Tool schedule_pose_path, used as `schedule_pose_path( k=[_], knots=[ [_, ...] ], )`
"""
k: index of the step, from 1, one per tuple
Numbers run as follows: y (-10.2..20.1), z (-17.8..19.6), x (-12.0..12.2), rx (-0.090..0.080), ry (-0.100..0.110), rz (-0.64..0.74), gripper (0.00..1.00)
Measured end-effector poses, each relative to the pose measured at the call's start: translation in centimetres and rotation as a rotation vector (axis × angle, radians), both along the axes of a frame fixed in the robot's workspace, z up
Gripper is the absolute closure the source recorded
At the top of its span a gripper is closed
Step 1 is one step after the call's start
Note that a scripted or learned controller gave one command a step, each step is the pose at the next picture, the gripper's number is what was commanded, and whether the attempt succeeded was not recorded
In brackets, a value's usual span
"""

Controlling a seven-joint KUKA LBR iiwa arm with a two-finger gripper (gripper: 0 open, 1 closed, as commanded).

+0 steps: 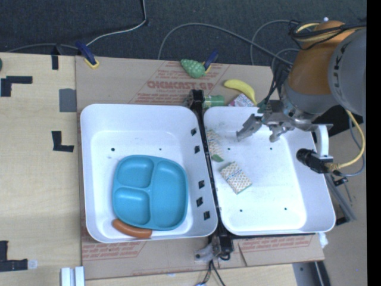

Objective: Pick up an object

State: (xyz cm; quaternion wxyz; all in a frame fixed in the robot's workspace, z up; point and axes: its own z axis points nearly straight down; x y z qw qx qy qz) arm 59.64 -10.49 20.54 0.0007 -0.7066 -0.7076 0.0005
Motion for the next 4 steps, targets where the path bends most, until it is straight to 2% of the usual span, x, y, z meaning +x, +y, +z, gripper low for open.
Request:
schedule_pose_path(
  k=[1,2,3,4],
  knots=[
    [-0.4,-11.6,-3.3,0.001,-0.008,0.000,0.00],
    [0.0,-11.6,-6.5,-0.001,-0.018,-0.001,0.00],
    [-0.6,-11.8,4.6,-0.001,-0.002,0.000,0.00],
    [-0.3,-11.9,-1.6,-0.002,-0.005,0.000,0.00]
  ],
)
